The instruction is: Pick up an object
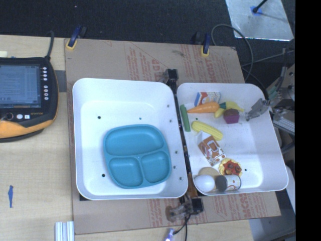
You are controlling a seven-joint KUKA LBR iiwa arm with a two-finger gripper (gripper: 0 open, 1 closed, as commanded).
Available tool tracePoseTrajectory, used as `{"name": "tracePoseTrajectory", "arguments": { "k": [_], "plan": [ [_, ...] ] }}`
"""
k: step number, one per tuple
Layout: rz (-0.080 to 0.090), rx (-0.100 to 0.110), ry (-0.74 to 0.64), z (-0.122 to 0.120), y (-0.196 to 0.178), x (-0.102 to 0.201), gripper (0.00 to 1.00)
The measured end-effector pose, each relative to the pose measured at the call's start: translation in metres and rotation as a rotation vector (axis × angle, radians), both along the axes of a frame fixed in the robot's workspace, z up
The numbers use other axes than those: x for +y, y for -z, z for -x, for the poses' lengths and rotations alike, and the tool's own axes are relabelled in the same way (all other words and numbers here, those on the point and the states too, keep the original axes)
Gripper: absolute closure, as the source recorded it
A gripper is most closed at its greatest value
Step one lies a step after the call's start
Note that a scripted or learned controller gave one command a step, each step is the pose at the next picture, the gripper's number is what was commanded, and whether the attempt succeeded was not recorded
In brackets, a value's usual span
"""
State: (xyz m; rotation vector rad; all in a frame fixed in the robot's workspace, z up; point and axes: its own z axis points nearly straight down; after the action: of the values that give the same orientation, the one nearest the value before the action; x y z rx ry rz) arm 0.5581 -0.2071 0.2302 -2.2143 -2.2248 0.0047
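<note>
On my far left I see a control tablet (22,94), cut off by the frame edge, its screen too blurred to read. Next comes the left bin (85,134), holding a blue divided plate (137,155) that lies flat near its front. In the right bin (261,154) the toys crowd the left half: a green stick (185,118) along the left wall, an orange carrot (204,108) over a small carton (207,97) that it partly hides, a yellow piece (228,106) touching a purple one (231,116), a banana (207,130), a printed packet (211,150), a red and yellow thing (230,167) I can't identify, and a white egg (204,183) beside a grey lump (220,183) and a white cup (232,183). At the far right the gripper (256,109) hangs over the bin's back right corner, just right of the purple piece, apart from it. Nothing sits between its fingers, yet whether they're spread or closed I cannot tell; the arm behind it is mostly cut off.
</note>
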Motion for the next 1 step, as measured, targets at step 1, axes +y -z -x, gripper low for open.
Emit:
{"name": "tracePoseTrajectory", "arguments": {
  "k": [1],
  "plan": [
    [0.000, 0.003, -0.002, -0.0323, 0.1097, 0.0184, 0.00]
  ]
}}
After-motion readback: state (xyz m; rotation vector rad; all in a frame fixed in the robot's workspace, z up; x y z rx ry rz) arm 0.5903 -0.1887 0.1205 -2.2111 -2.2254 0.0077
